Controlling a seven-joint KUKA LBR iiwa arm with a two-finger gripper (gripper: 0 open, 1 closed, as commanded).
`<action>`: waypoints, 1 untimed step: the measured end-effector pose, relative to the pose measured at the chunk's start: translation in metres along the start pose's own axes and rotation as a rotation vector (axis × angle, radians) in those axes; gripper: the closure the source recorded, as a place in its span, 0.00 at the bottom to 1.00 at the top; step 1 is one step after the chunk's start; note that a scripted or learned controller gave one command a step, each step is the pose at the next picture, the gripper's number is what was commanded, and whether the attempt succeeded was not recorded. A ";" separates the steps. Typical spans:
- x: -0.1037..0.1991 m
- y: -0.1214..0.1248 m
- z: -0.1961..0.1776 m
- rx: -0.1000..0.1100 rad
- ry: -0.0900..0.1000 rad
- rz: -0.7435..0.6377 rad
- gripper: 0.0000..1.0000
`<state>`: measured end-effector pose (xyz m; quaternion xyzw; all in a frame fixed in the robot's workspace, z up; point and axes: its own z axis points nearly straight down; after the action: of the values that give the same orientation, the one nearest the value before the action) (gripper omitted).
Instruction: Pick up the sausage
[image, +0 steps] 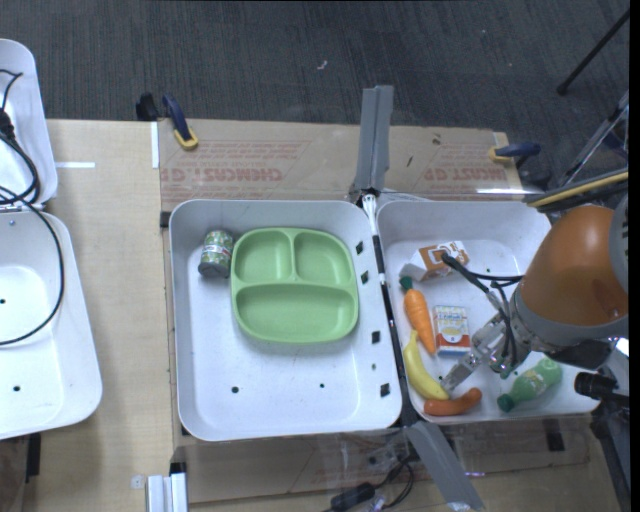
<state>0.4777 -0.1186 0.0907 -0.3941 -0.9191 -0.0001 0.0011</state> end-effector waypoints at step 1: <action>0.000 0.000 0.000 0.000 0.000 0.000 0.00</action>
<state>0.4776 -0.1187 0.0906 -0.3939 -0.9191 -0.0001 0.0011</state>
